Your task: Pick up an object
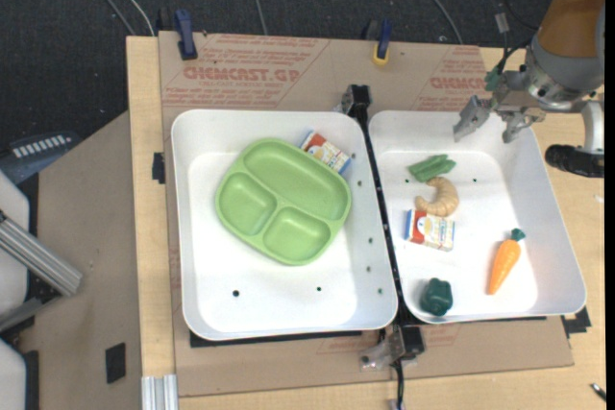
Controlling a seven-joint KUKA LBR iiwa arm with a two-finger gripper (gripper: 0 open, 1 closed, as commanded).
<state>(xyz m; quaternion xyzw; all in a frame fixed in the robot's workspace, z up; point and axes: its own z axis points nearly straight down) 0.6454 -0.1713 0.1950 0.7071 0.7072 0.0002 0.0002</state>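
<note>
Overhead, the hand (491, 117) hangs empty, fingers apart, at the right bin's (567, 250) upper edge; centring over the croissant (441, 197) before descending looks wisest.

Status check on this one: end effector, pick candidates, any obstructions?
End effector open, holding nothing, above right bin's far rim. Nearest candidates: green piece, croissant. Nothing between them and the end effector.
</note>
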